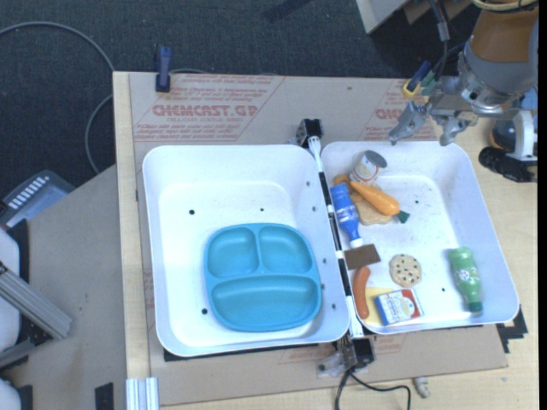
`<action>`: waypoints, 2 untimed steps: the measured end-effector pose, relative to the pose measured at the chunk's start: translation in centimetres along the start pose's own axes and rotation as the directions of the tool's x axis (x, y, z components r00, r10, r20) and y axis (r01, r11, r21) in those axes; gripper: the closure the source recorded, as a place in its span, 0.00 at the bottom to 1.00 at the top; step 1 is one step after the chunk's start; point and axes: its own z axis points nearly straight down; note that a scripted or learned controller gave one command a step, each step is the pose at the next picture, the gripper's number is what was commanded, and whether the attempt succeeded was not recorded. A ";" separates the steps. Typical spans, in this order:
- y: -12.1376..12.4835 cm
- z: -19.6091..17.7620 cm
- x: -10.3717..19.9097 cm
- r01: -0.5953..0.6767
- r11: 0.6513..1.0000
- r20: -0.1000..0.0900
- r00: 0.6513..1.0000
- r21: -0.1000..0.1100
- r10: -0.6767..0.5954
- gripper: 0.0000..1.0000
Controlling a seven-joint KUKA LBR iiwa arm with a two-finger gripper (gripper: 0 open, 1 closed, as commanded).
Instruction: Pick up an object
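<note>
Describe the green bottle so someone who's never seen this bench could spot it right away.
Start at the right-hand shallow white bin, the one that holds the small items rather than the blue divided plate. Follow its right wall toward the near corner: the small green plastic bottle lies there on its side, apart from the round speckled cookie to its left. It is the one green, elongated item there.

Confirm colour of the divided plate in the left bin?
Light blue divided plate, plain, three compartments; shows clearly in the camera view.
</note>
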 end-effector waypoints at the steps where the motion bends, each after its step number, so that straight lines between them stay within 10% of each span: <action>1: -2.8 12.0 1.6 -0.001 1.000 -0.001 1.000 0.001 0.001 0.00; 2: -4.6 16.3 1.7 -0.003 1.000 0.006 1.000 -0.004 0.003 0.00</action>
